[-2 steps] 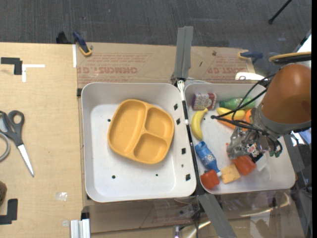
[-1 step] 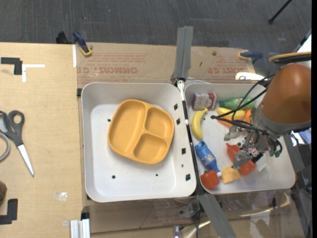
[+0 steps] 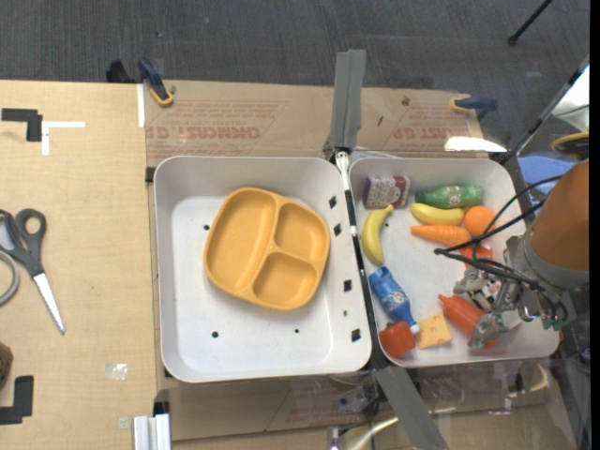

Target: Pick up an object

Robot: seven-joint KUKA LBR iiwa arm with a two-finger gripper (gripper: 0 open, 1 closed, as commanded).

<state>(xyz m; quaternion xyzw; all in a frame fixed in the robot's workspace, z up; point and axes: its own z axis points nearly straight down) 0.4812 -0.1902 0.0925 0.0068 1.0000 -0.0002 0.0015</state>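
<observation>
The right bin (image 3: 525,350) holds several toy foods. A purple can (image 3: 384,191), a green bottle (image 3: 450,195), a yellow banana (image 3: 376,236), a second yellow fruit (image 3: 437,215), an orange (image 3: 478,219) and a carrot (image 3: 448,235) lie in its far half. A blue bottle (image 3: 389,294), a red piece (image 3: 397,341), a cheese wedge (image 3: 433,331) and a red-orange bottle (image 3: 460,314) lie in its near half. My gripper (image 3: 491,315) hangs low over the bin's near right corner, right beside the red-orange bottle. Cables and the wrist cover what lies under it.
The left bin (image 3: 178,345) carries a yellow divided plate (image 3: 267,248). A grey divider bar (image 3: 347,111) runs between the bins at the back. Scissors (image 3: 33,261) lie on the wooden bench at far left. Blue clamps (image 3: 155,81) hold the cardboard.
</observation>
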